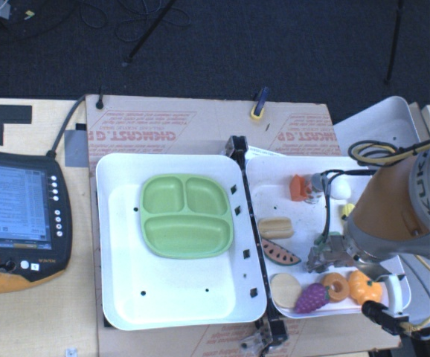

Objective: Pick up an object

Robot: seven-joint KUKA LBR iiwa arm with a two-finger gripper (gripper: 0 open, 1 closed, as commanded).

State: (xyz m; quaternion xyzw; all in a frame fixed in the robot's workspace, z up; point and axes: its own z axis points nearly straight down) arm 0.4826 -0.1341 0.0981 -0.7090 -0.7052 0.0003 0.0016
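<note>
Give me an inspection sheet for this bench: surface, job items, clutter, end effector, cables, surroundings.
Surface: cardboard-covered bench bearing two white bins, left bin and right bin.
Job items: right bin holds orange block, bread roll, watermelon slice, grapes, doughnut.
Clutter: green divided plate in left bin.
End effector: end effector low over right bin; finger state unclear.
Cables: yellow-black loop on arm.
Surroundings: teach pendant at left.
</note>
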